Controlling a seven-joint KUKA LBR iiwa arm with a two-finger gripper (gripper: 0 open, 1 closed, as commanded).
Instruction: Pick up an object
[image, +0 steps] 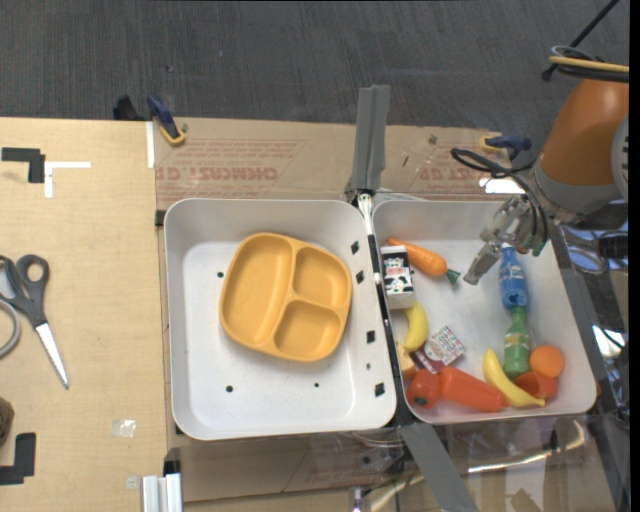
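My gripper (503, 256) hangs over the far part of the right bin (578, 330), open, with one grey finger (482, 265) slanting down to the left. The top of a blue bottle (513, 283) lies just under and beside it; nothing is visibly clamped. Also in this bin are a carrot (426, 261), a small white box (398, 277), a small yellow banana (416, 327), a patterned packet (446, 346), a red-orange pepper (458, 390), a green bottle (516, 346), a larger banana (508, 381) and an orange ball (547, 359).
The left bin (190, 380) holds a yellow divided plate (286, 297). Scissors (32, 312) lie on the bench at far left. A grey post (371, 140) stands behind the seam between the bins. Blue clamps (165, 118) sit on the cardboard behind.
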